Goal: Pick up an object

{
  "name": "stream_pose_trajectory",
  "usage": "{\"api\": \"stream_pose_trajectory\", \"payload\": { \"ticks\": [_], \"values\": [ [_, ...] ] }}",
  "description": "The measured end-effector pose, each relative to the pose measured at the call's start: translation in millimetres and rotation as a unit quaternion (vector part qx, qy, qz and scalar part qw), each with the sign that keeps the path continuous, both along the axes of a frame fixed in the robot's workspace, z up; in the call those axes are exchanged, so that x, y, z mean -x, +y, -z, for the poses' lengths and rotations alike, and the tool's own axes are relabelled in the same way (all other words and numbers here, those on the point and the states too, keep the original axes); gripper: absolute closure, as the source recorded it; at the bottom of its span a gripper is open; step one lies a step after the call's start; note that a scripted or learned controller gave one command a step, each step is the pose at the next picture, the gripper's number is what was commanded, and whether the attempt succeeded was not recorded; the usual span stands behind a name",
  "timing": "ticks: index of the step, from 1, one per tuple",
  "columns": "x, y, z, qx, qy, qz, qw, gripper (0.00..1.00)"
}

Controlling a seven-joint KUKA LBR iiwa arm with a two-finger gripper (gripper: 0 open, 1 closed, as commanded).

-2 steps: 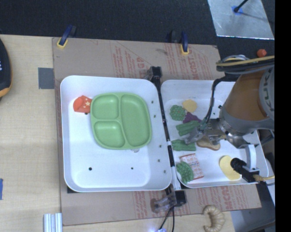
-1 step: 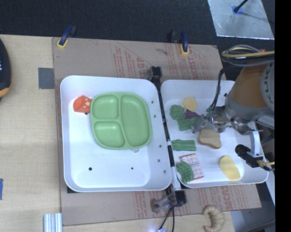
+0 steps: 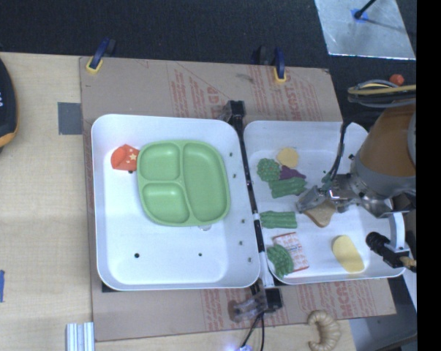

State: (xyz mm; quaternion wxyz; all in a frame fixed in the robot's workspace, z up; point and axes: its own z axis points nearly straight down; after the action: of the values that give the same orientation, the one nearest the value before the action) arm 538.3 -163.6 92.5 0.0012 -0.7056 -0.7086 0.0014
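Over the right-hand shallow white bin, the grey arm with its orange band reaches in from the right edge, and its metal two-finger hand sits low near the bin's middle. Whether the hand is open or closed cannot be told; its tip lies at the edge of a flat tan, toast-like slice, which lies on the bin floor just below and beside it. No object can be seen between the fingers.

Other pieces lie around that slice. Up and to its left are a dark green, knobbly vegetable-shaped toy, a small purple piece and a pale yellow round piece, close together, with a green ridged block just under them. Left of the slice lies a second green ridged bar. Lower left, a small white card with red print has another green leafy piece lying partly on it. Lower right of the slice rests a smooth yellow oval, lemon-like piece.

Far left of the slice, the other white bin holds a light green three-compartment plastic plate, and a small red-orange piece with a yellow star mark touches the plate's left rim. Both bins rest on a brown cardboard sheet on the wooden surface.
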Motion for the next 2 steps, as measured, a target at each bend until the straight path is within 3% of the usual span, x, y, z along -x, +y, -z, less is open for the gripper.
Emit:
{"api": "stream_pose_trajectory", "payload": {
  "ticks": [1, 2],
  "values": [
    [-0.4, -0.8, -10.2, 0.0002, 0.001, -0.001, 1.0000, 1.00],
    [-32.7, 78.1, -105.4, -0.0016, -0.006, -0.004, 1.0000, 1.00]
  ]
}}
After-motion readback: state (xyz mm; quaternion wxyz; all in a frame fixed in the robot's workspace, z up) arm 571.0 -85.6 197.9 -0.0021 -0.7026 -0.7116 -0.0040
